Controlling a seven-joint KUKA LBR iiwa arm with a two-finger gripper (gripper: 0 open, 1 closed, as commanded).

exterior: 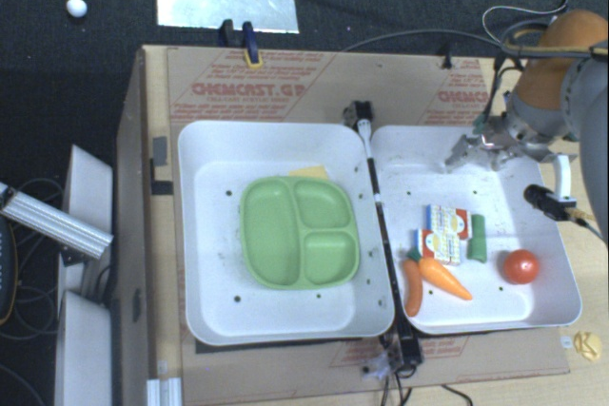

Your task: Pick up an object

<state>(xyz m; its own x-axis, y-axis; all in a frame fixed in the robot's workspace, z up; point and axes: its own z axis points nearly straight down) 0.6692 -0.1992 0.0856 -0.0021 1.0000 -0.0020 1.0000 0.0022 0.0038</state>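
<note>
My gripper [487,153] hangs over the back of the right bin [419,168], its fingers spread and nothing between them. Nearer the front of that bin lie a small printed carton [444,234], a green stick [478,238] beside it, an orange carrot [444,277], a second carrot [413,288] against the left wall, and a red tomato [520,266] at the right. All of them lie well in front of the gripper, apart from it.
The left bin [205,204] holds a green divided plate [300,233] with a yellow piece [309,173] peeking out behind it. A black divider [379,223] runs between the two bins. The arm's orange band [561,52] stands at the right edge.
</note>
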